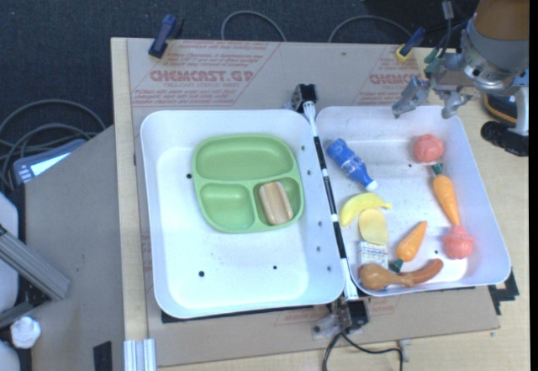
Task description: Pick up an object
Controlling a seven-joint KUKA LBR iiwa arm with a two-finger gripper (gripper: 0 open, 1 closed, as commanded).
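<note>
My gripper [430, 103] hangs over the far edge of the right bin [483, 214], its two fingers spread open with nothing between them. Below it in that bin lie a pink-red ball [428, 148], a blue bottle [347, 161] and a long carrot [445, 198]. Nearer the front are a banana [363, 208], a small carrot [412, 241], a pink berry [459, 242], a sausage [422, 272] and a brown drumstick [377, 277]. The ball is the closest item to the gripper, just in front of it.
The left bin [168, 218] holds a green divided plate [244, 167] with a bread piece [274, 202] in its right front compartment. A black clamp [304, 96] sits on the ridge between the bins. Blue clips [163, 34] mark the board's back corners.
</note>
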